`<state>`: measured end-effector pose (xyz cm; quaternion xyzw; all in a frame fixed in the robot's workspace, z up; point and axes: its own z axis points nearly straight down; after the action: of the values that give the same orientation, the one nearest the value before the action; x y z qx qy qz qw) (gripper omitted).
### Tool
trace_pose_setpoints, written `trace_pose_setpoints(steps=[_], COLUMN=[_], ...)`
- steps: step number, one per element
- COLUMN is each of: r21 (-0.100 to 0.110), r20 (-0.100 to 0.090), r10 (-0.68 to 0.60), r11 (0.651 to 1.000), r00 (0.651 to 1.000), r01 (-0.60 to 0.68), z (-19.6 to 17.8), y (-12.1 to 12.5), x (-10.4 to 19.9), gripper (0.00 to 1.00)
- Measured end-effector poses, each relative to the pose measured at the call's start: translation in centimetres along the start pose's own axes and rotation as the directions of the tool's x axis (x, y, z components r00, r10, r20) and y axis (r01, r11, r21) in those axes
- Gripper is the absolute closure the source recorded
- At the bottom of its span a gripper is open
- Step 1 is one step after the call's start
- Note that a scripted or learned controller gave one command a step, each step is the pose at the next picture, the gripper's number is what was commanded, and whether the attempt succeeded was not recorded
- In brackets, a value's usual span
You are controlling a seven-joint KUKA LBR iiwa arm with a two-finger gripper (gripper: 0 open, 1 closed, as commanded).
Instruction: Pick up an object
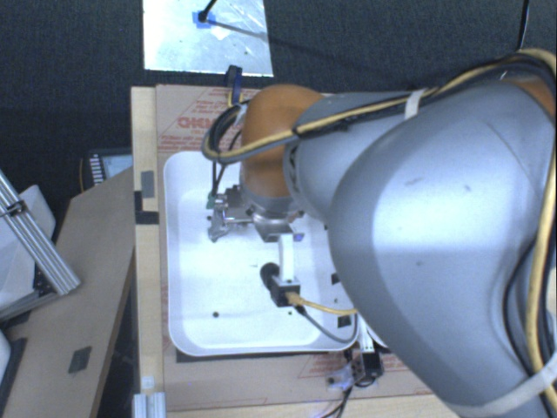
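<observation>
1. In the camera view, the big grey robot arm with the orange band [418,190] reaches in from the right and hangs low over the shallow white plastic bin [187,320].
2. I think the job is at its start. I see nothing lifted, so the grab and the lift are both left to do.
3. The two-finger gripper [254,223] points down, close to the bin floor near the middle. The wrist is in the way, so I cannot tell if it is apart or together.
4. I cannot tell where the thing to pick up is. It may be under the arm.
5. The bare bin floor has one tiny dark speck [216,313] near the front, too small to name.
6. The bin sits on a flat brown cardboard sheet with red print [187,116].
</observation>
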<state>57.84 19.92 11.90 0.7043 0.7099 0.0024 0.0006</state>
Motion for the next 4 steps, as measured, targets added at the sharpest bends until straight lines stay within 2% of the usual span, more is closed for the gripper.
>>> trace_pose_setpoints(steps=[1, 2, 3, 4], r21=[0.007, -0.002, 0.001, -0.008], r20=[0.001, 0.002, 0.003, -0.006], r10=[-0.001, 0.003, 0.01, 0.0], r11=[1.0, 1.0, 1.0, 1.0], r00=[1.0, 1.0, 1.0, 1.0], r01=[0.001, -0.003, -0.01, 0.0], z=[-1.0, 3.5, 0.5, -15.7], y=[-4.6, 4.9, 5.2, -2.4], x=[3.8, 3.4, -1.0, 1.1], gripper=[0.0, 0.0, 0.0, 0.0])
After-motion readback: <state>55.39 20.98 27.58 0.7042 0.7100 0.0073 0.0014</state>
